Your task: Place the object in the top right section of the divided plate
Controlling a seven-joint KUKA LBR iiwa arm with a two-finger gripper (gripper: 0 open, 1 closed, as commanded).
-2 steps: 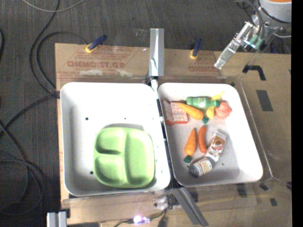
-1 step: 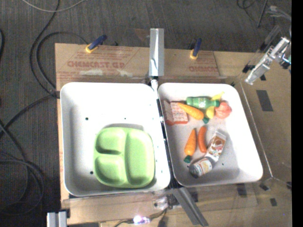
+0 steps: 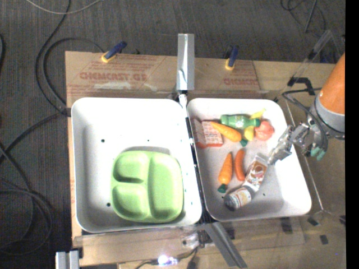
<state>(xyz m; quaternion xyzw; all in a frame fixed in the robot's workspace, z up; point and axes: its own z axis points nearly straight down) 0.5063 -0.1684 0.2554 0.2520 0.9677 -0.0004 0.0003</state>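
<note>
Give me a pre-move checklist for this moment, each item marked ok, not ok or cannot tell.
1. Green divided plate lies flat in the left bin: ok.
2. Plate's top right section is free of items: ok.
3. An object is between the pincer's fingers: not ok; the pincer is above the right bin, with nothing visibly gripped.
4. Pincer open or shut: cannot tell.
5. Objects available to pick: ok; a bottle near the pincer, two carrots and other toy foods lie in the right bin.
6. Nothing stands in the path across the bins' shared rim: ok.
</note>
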